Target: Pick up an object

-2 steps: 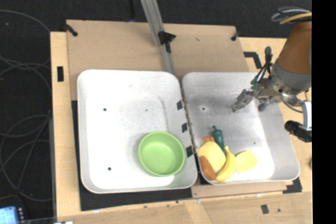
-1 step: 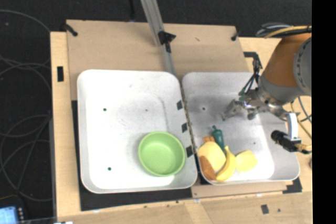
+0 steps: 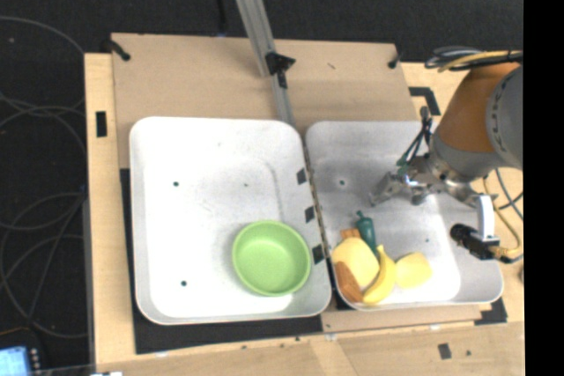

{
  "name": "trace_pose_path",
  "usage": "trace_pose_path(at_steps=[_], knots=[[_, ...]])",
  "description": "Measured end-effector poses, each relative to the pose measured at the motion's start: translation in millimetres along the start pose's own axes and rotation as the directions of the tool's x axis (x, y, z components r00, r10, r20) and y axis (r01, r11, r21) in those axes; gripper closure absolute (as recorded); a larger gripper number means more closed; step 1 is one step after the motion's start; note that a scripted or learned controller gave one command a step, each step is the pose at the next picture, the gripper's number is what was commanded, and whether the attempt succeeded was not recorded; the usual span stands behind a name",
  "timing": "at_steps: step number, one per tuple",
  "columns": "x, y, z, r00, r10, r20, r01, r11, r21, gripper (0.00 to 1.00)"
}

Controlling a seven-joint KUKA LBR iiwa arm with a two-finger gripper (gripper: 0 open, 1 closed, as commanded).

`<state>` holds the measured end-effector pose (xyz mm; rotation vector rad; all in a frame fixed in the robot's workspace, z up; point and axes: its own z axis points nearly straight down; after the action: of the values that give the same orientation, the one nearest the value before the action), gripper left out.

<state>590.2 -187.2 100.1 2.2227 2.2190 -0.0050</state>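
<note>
My gripper (image 3: pixel 394 187) hangs over the middle of the right bin (image 3: pixel 352 150), with the grey arm and its orange band reaching in from the right. Nothing shows between its fingers. Below it, in the bin's near part, lies a cluster of objects: a small dark green item (image 3: pixel 365 230), a yellow round piece (image 3: pixel 354 258), a banana (image 3: pixel 383 277), a yellow lemon-like piece (image 3: pixel 412 269) and a brown piece (image 3: pixel 348 281) at the near left corner. A green bowl (image 3: pixel 271 256) sits in the near right part of the left bin (image 3: pixel 194 163).
A metal pole (image 3: pixel 251 9) slants from the top down to the bench between the bins. Cables and a black connector (image 3: pixel 471 242) hang at the arm's right, over the right bin's edge. The tan bench (image 3: pixel 220 75) surrounds the bins.
</note>
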Motion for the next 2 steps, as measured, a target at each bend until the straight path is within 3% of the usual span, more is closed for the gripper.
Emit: trace_pose_path(at_steps=[1, 2], knots=[[-0.6, 1.3, -12.3, 1.000, 0.003, -0.001, -0.003, 1.000, -0.005, 1.00], [-1.0, 2.0, -53.1, 1.000, -0.002, -0.003, 0.002, 1.000, -0.004, 1.00]])
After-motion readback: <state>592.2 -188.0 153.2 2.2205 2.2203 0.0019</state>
